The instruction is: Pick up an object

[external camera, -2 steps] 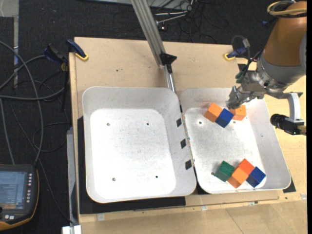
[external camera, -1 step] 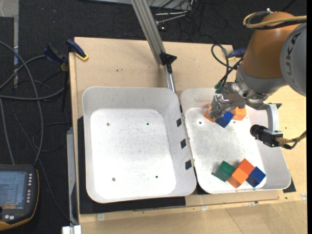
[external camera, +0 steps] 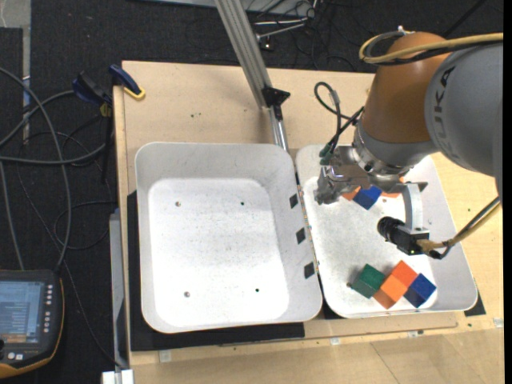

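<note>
The tool (external camera: 332, 186) is hanging over the right bin (external camera: 456, 294), near a blue block (external camera: 366, 198); I cannot tell its state. That block is looking small, light and rigid, best pinched across flat opposite faces.

Tan wooden counter (external camera: 200, 94) carrying two shallow white plastic bins: left bin (external camera: 152, 214), right bin (external camera: 460, 282), touching side by side. Slanted grey metal pole (external camera: 240, 34) crosses counter's far edge. Blue-and-yellow clamp (external camera: 124, 80) at counter's far left corner. Black cables (external camera: 48, 134) on dark floor, handheld screen pendant (external camera: 28, 318) lower left.
</note>
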Robot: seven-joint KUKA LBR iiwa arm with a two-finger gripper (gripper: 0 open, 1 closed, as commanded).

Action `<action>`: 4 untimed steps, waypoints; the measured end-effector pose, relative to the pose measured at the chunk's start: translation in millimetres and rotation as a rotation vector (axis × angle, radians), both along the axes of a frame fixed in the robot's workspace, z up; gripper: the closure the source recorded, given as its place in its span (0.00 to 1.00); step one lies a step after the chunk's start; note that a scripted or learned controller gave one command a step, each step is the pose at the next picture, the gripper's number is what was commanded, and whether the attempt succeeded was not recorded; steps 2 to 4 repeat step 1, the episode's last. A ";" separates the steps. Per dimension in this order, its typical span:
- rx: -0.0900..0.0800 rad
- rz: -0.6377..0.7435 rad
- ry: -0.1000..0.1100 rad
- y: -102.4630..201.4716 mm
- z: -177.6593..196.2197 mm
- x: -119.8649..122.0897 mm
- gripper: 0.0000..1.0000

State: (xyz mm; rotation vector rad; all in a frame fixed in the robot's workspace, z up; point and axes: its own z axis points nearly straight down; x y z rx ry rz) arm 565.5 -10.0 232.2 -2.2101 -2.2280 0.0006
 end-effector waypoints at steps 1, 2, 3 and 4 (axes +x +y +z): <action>0.001 0.002 0.000 61.8 2.8 -19.3 1.00; 0.001 0.002 0.000 61.8 2.8 -19.3 1.00; 0.001 0.002 0.000 61.8 2.8 -19.3 1.00; 0.001 0.002 0.000 61.8 2.8 -19.3 1.00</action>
